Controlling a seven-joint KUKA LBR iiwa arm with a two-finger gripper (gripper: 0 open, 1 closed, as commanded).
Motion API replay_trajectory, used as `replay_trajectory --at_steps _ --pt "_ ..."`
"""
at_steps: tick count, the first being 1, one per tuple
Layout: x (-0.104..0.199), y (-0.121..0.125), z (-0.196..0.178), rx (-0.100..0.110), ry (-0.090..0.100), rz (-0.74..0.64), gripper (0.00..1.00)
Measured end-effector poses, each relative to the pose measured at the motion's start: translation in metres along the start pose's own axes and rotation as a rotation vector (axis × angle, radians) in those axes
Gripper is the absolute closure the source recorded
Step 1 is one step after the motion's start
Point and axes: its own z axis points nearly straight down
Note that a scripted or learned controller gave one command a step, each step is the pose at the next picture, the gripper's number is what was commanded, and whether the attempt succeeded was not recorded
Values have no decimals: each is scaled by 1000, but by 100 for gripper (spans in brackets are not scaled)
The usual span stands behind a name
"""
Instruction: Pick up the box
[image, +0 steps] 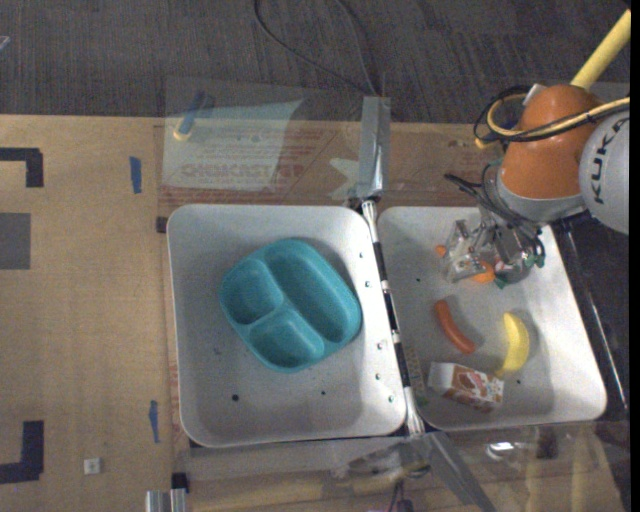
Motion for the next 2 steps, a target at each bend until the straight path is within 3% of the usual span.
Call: replay_trajectory --at_steps 1,2 --pt "15 32 -1 -2 2 -31 100" --pt "22 7 -1 1 0 -83 100"
